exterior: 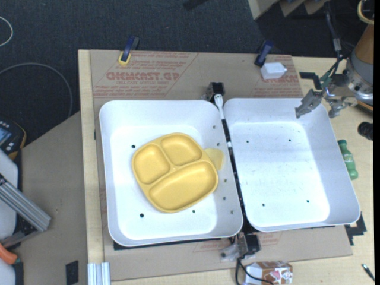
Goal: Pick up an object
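I've got the yellow plastic divided plate [174, 171], three compartments moulded in, lying flat in the left white bin [119, 123], sitting right-way-up and a little rotated, near the middle and closer to the bin's right wall than its left. A smaller pale yellow piece [215, 157] pokes out from under its right edge; I can't tell what it is. To my eye the plate is the only real candidate for a pick, and lying flat with low rims it looks awkward for a two-finger grab: I'd go for an edge or a divider wall. The right white bin [285, 177] shows just scuffs and small dark holes in its floor. My gripper [310, 103] hangs over that right bin's far right corner, well apart from the plate, nothing between its fingers; whether they are parted or closed I cannot tell from this angle. So the pick is not yet begun, as I judge it. Both bins rest side by side on a brown cardboard sheet [178, 73] with red print, clamped at the far edge by a yellow-tipped clip [127, 50] and a dark blue clip [263, 53]. Around it, dark carpet [59, 16] and cables on the floor.
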`<state>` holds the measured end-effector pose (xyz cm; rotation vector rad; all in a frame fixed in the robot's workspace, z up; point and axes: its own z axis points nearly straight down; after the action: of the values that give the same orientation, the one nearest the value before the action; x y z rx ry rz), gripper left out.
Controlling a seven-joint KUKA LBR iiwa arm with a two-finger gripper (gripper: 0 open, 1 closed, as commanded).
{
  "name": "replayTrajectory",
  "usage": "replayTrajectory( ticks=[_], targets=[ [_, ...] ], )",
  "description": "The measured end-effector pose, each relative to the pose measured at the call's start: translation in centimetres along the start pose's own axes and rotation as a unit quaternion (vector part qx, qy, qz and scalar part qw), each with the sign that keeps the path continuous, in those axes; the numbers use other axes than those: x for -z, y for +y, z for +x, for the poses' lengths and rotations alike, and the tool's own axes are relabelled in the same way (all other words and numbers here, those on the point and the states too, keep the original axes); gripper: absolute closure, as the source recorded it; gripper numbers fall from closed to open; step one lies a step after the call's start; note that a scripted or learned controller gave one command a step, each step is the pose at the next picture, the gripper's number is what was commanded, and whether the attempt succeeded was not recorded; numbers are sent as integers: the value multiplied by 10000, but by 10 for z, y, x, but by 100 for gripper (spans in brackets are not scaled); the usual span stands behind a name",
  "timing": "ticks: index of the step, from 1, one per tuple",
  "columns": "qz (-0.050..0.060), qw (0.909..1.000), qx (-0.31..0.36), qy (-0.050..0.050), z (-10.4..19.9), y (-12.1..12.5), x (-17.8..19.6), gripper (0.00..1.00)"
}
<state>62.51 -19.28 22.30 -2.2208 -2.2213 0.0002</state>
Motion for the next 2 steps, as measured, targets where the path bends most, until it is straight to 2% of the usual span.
replayTrajectory(
  ticks=[1, 2],
  targets=[
    [-80, 10000, 23, -16, 37, -24, 137, 0],
    [-35, 10000, 8, -6, 58, -90, 194, 0]
  ],
)
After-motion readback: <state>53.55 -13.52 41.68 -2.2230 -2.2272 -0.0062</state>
